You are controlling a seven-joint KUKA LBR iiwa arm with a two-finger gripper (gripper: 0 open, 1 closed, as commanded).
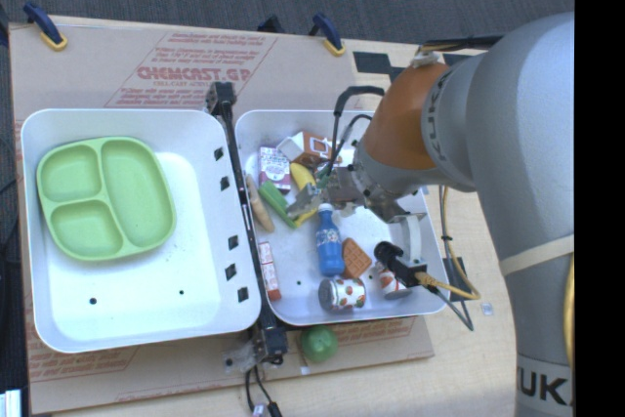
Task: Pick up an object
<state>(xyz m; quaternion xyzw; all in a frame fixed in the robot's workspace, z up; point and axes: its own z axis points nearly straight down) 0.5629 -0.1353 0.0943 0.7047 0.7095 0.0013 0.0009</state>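
Worktop point(322, 54) is cardboard-covered w/ red print, held by blue clamps point(327, 31); dark carpet beyond. Two white bins side by side: left bin point(127, 308) holds a green divided plate point(105, 197). Right bin point(410, 303) is cluttered w/ a blue bottle point(329, 242), can point(342, 293), cracker point(356, 258), small cartons. Claw point(327, 186) sits low over the clutter near the bin's middle; can't tell its state. Green ball point(317, 343) lies outside, by the front edge.

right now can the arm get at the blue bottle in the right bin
Probably yes. The blue bottle lies on its side near the middle of the right bin, its upper face uncovered, and the gripper hangs just above it over the same pile. Close neighbours like the cracker could crowd a grasp.
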